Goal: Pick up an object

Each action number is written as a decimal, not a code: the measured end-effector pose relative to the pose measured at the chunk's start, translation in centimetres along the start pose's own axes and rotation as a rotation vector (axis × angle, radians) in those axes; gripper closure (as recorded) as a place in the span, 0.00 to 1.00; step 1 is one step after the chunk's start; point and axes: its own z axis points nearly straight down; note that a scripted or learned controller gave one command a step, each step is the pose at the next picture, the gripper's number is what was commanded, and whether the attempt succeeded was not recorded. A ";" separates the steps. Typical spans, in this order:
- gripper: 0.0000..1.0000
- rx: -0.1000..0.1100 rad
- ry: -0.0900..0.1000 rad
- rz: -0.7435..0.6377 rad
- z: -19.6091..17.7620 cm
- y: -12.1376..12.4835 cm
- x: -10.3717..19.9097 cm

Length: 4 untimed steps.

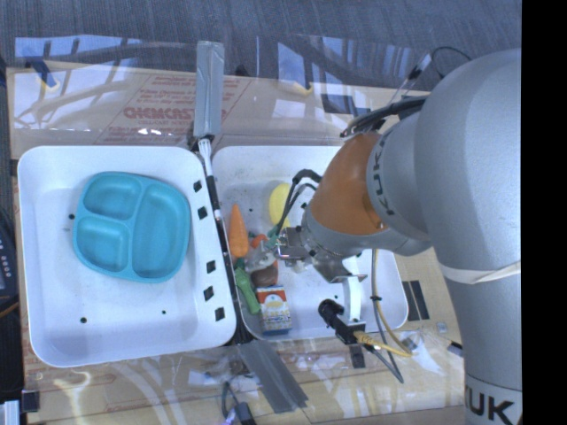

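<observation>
**Arm down in the crowded bin**

The jaws (270, 253) sit low in the right bin (390, 312), hidden under the wrist, so I cannot tell how they stand. A carrot (238, 230), a brown item (264, 277) and a small carton (275, 309) crowd just beside them; a yellow object (279, 202) lies behind. Packed so tight, a grab might nudge neighbours or slip. The blue plate (133, 226) rests in the left bin (53, 326).

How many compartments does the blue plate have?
3. The blue plate in the left bin has one long compartment on its right side and two smaller ones on its left.
</observation>
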 end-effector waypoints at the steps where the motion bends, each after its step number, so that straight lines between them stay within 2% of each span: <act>1: 0.00 -0.001 0.000 0.231 -10.1 4.6 1.7; 2: 0.00 -0.001 0.000 0.172 0.0 11.2 -1.3; 3: 1.00 0.004 0.000 0.160 -0.9 11.2 -1.1; 4: 1.00 -0.001 -0.001 0.309 -3.1 11.1 0.9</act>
